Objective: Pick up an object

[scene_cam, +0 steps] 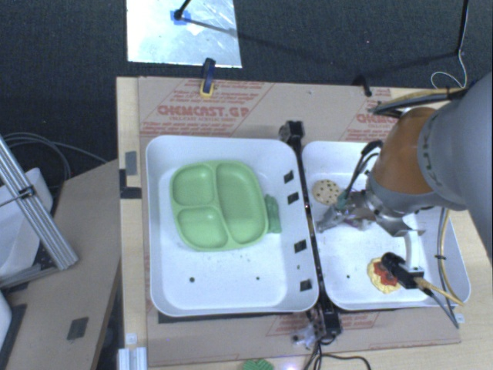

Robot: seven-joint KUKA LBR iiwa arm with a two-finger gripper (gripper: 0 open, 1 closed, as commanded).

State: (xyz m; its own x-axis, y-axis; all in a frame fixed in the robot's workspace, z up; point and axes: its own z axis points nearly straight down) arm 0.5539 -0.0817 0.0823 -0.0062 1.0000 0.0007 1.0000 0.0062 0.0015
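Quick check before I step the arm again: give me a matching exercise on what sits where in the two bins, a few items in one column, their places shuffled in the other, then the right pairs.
Things:
1. green divided plate
2. round cookie with dark specks
3. red and yellow toy food
4. gripper

Places:
A. right bin, lower part, near the front wall
B. left bin, middle
C. right bin, upper left corner
D. right bin, left side, just below the cookie

Pairs: 1-B, 2-C, 3-A, 4-D
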